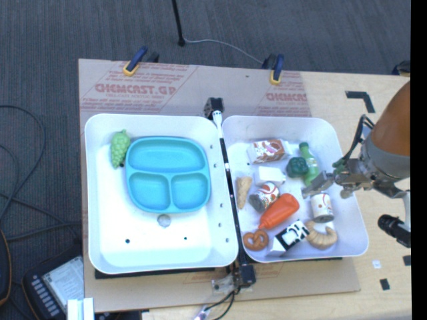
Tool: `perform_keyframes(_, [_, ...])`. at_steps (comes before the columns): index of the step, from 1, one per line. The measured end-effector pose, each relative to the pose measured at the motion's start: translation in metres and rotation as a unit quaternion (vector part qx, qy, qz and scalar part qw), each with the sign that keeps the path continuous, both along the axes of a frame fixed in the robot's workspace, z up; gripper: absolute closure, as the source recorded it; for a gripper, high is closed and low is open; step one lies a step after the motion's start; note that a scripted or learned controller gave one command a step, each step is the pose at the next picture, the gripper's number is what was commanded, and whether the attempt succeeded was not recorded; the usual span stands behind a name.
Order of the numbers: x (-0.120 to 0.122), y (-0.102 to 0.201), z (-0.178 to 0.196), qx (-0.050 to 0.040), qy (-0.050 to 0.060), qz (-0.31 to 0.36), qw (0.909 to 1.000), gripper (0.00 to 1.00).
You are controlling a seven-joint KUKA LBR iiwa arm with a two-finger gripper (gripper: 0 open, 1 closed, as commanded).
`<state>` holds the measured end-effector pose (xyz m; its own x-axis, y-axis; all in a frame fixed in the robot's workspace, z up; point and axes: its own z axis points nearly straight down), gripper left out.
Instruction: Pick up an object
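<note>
Arm enters from the right edge of the frame, orange band visible at mid-right. Gripper [325,184] hangs over the right part of the right bin [347,245], above the cluster of toy food. Can't tell from this angle how the jaws stand, and nothing is visibly between them

Right bin contents, all loose:
- carrot [280,210] in the middle, tilted, tip toward lower left
- pretzel [255,239] just below-left of the carrot
- small can [322,207] with red mark, right of the carrot, just under the gripper
- croissant [321,236] at lower right, near the can
- black-and-white block [291,236] between pretzel and croissant
- broccoli [299,168] and green bottle [307,153] at upper right, touching or nearly so
- red-and-white packet [268,151] at upper middle
- white block [270,174] below the packet
- ice cream cone [243,190] at the left wall
- round red-white item [265,195] beside the cone, type unclear

Left bin [100,199] holds a blue divided tray [168,174] in its upper middle, green grapes [119,148] touching the tray's upper left edge, and a small round grey item [163,220] just below the tray

Both bins sit on a cardboard sheet [167,85] held by two clamps at the top of the frame
</note>
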<state>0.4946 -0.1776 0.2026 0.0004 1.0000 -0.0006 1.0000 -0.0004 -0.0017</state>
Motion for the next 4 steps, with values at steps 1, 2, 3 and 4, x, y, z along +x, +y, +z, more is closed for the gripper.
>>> perform_keyframes(1, [-0.008,0.004,-0.090,0.0002,-0.001,0.000,1.0000,0.00])
perform_keyframes(2, [-0.008,0.004,-0.080,0.0004,0.000,0.000,1.0000,1.00])
perform_keyframes(3, [-0.008,0.005,-0.081,0.0006,0.000,0.000,1.0000,0.00])
perform_keyframes(4, [-0.010,0.061,-0.115,-0.0014,-0.003,-0.001,1.0000,0.00])
